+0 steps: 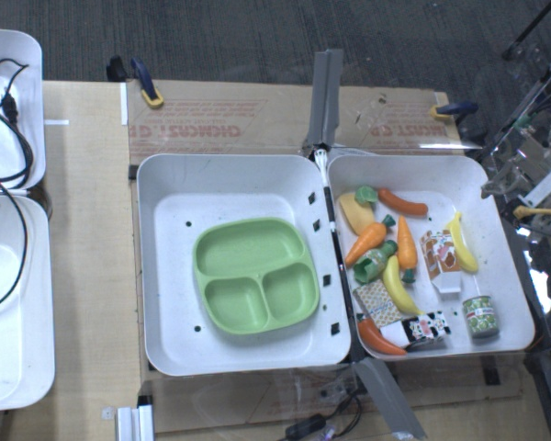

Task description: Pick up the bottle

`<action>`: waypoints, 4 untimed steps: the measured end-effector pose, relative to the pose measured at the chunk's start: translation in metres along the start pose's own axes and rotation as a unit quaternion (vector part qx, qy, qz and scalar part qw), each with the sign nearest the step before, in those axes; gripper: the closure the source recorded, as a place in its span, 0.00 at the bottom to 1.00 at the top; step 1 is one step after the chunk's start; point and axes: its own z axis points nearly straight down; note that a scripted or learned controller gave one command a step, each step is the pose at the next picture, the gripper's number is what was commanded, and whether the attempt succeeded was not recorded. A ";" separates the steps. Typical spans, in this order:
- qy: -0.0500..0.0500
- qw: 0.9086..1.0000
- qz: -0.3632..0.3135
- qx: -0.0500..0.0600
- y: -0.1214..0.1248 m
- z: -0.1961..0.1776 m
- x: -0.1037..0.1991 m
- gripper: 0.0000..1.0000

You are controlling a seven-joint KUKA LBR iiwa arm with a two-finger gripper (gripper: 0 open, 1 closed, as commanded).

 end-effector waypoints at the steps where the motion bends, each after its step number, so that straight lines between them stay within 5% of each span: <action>1: 0.000 0.987 -0.160 0.001 -0.018 0.010 -0.040 0.00; 2: 0.000 0.987 -0.160 0.001 -0.019 0.010 -0.040 0.00; 3: 0.001 0.996 -0.094 0.000 -0.090 0.105 -0.046 0.00; 4: 0.009 1.000 0.021 -0.014 -0.039 0.124 -0.001 0.00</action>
